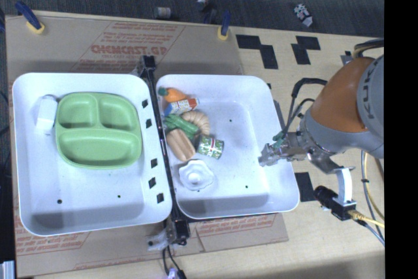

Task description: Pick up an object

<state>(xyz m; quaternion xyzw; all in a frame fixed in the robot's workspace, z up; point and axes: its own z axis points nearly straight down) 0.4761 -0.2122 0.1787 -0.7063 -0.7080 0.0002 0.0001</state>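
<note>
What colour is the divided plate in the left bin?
Light green, seen in the camera view: divided plate.

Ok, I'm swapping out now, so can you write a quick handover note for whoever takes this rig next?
Pincer: at the right bin's right wall, holding nothing visible.
Things: toy hot dog, green-and-white can, white cup, orange carrot toy clustered on the right bin's left side. Green divided plate in the left bin.
Done: nothing lifted.
Left: reach the cluster, grasp one item, lift.

green tray (99,129), white bins (256,203), orange-banded grey arm (346,108)
</note>
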